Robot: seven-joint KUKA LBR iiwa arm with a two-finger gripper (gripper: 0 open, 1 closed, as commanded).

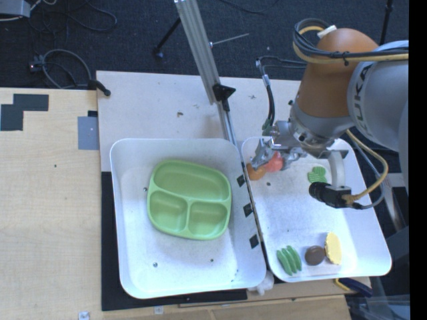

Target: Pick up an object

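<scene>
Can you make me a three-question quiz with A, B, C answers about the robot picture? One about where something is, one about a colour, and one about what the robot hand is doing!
1. Where is the green divided plate?
A. left bin
B. right bin
C. on the floor

2. What colour is the thing at the end effector?
A. blue
B. orange
C. purple

3. How is the plate lying?
A. flat, right way up
B. upside down
C. standing on edge

Answers:
1 A, it lies in the left bin.
2 B, the orange object sits by the right bin wall.
3 A, its compartments face up.
</scene>
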